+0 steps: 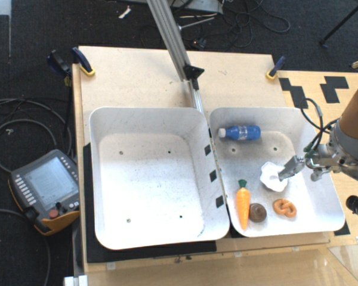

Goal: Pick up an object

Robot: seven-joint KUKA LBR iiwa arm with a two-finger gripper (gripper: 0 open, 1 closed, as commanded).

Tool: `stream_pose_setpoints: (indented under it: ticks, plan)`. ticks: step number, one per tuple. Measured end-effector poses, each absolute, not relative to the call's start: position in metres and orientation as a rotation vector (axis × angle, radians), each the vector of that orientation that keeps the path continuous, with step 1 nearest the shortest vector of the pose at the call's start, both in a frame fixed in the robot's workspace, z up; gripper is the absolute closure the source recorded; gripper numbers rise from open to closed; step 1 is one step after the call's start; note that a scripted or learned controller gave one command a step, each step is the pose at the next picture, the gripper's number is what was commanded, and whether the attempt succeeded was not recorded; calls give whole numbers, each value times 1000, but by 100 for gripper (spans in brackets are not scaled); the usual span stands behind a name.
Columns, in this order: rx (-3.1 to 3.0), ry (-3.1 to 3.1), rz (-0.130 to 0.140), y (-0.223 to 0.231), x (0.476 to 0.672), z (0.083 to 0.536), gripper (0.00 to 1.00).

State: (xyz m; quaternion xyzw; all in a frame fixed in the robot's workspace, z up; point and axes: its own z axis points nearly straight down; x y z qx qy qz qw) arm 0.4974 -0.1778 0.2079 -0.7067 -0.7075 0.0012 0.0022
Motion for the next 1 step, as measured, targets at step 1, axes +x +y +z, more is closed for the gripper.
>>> stream_pose_setpoints:
  ticks: [1]
  plan:
    - [-2221, -2221, 0, -178, 498, 210, 0]
